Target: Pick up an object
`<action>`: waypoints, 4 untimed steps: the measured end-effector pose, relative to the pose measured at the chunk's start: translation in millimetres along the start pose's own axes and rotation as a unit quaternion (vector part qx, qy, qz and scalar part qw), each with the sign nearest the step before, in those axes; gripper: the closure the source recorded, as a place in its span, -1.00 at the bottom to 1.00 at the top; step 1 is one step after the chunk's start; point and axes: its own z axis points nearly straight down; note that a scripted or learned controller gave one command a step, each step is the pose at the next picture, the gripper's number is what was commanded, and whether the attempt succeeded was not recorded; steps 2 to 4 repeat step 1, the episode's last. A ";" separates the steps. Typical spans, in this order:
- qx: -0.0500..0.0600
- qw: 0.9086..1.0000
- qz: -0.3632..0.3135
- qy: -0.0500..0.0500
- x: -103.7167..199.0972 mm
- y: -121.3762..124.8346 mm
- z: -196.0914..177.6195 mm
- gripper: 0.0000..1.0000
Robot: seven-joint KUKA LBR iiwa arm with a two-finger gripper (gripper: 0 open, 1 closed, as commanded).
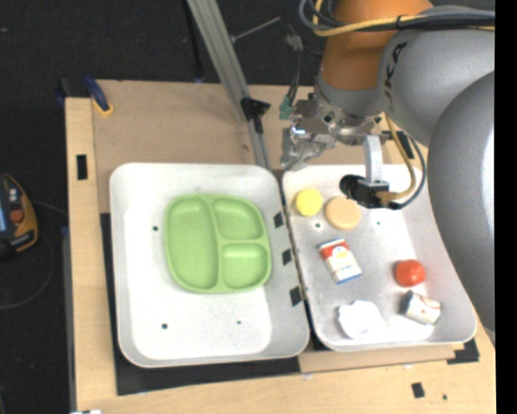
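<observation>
While you read the camera view, take these lines as the state of the pick:

Arm: the grey arm (452, 102) reaches in from the right, its orange band (370, 24) above the far edge of the right bin (452, 270).

Gripper: the gripper (303, 149) hangs at the far left corner of the right bin, by the seam between the 2 bins. You can see nothing between its fingers; whether they are spread or closed I cannot tell, as they blur into the clutter there.

Nearest things: a yellow ball (308, 202) lies just below the gripper, apart from it; a tan disc (343, 213) sits just beside the ball.

Other things: a small carton (339, 260) lies mid-bin, a red ball (409, 272) to its right, a white lump (359, 319) and a white-and-brown piece (420, 309) at the near edge.

Left bin: the left bin (146, 317) bears a green tray (217, 243) with 3 compartments.

Done: the arm is over the right bin, by my judgement.

Left: descent, grasp and lift; all 6 things rest on the bin floor, so count nothing as picked.
</observation>
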 end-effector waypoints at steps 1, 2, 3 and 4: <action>0.000 1.000 0.000 0.000 43.1 -1.3 3.5 1.00; 0.000 1.000 0.000 0.000 43.1 -1.3 3.5 1.00; 0.000 1.000 0.000 0.000 43.1 -1.3 3.5 1.00; 0.000 1.000 0.000 0.000 43.1 -1.3 3.5 1.00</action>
